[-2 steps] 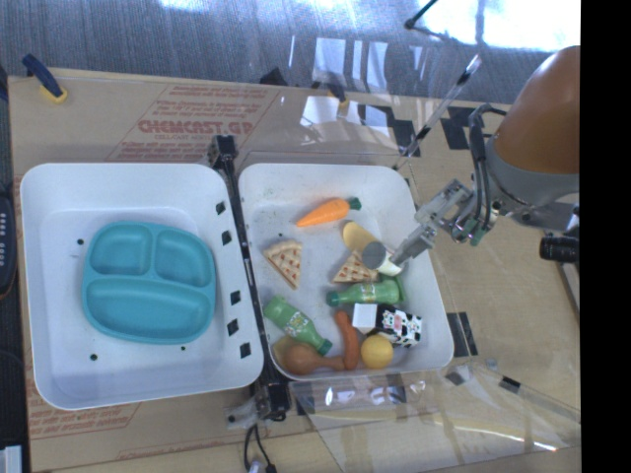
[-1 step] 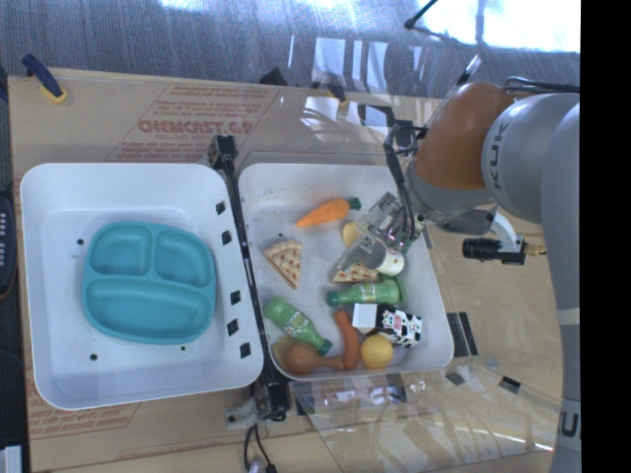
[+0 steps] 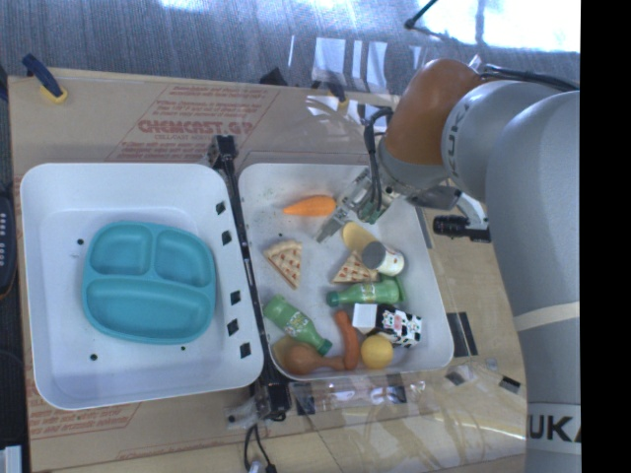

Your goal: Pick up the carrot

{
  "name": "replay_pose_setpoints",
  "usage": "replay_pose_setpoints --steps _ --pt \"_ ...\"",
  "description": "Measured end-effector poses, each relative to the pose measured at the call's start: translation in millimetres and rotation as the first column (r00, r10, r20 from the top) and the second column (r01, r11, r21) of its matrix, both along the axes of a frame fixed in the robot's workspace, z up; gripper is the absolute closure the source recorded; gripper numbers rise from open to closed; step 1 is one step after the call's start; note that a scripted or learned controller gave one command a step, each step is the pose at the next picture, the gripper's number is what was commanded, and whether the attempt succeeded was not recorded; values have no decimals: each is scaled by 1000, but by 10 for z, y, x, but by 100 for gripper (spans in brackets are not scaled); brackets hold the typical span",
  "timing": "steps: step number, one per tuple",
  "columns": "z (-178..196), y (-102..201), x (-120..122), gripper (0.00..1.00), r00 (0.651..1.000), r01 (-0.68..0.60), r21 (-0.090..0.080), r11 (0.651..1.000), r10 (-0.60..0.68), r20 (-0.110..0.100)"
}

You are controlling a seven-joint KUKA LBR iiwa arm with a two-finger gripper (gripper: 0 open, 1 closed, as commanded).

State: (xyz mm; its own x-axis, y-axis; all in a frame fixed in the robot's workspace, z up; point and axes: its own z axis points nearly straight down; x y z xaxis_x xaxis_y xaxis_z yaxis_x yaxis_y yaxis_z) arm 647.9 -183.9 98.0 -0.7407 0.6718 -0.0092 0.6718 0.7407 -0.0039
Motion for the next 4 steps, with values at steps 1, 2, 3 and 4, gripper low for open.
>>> replay_pose_setpoints --steps 1,2,3,4 --pt "-3 58 65 0 990 143 5 990 -143 1" --pt "-3 99 11 0 978 208 5 978 -208 3" --pt "-9 431 120 0 965 261 5 965 -261 5" --pt "-7 341 124 0 872 490 10 872 -490 9"
